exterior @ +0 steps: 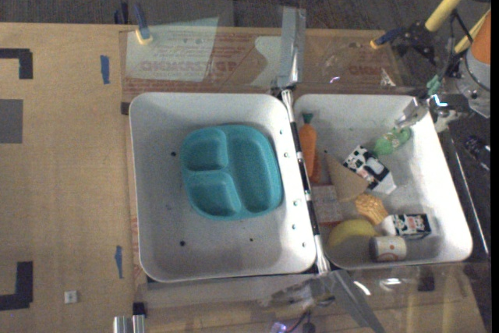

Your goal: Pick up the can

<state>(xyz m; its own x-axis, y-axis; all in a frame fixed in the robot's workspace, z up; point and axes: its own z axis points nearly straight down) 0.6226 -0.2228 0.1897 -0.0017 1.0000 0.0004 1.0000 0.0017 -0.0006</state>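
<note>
The can point(387, 247) is a small pale cylinder with a reddish end, lying on its side near the front edge of the right bin point(456, 234). It rests between a yellow banana-like fruit point(351, 232) and a small black-and-white carton point(411, 224). My gripper point(412, 115) hangs over the far right part of that bin, just above a green object point(392, 140). It is well away from the can and nothing shows in its grasp.
The right bin also holds a carrot point(309, 148), a cow-patterned carton point(366, 165), a tan wedge point(347, 177) and a corn cob point(372, 207). A teal divided plate point(231, 170) lies in the left bin point(156, 230). A metal divider point(300, 168) separates the bins.
</note>
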